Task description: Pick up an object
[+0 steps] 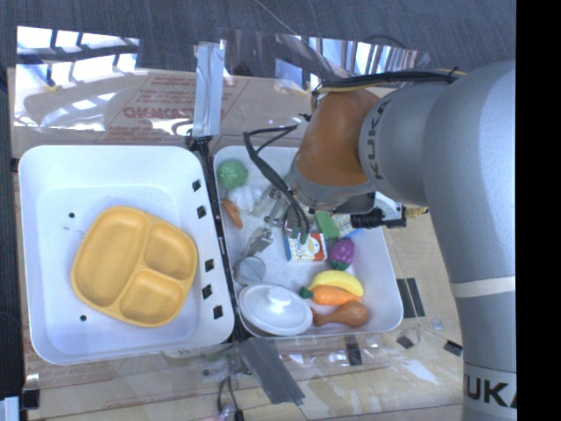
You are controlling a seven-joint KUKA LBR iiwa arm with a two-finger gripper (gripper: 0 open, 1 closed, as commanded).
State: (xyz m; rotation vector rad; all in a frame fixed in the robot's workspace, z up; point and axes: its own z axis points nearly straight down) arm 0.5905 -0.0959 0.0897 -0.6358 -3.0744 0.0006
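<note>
Gripper [267, 226] low in right bin [386, 261], near carrot [232, 213] & lid [276, 308], prob. set for a pick; finger state can't tell; 1 yellow tray [133, 266] in left bin.

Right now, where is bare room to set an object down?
The left white bin has bare floor all around the yellow divided plastic tray, widest along its top. The right white bin is crowded: white lidded bowl, yellow banana.

Grey KUKA arm [456, 200], orange wrist band [335, 139]
</note>
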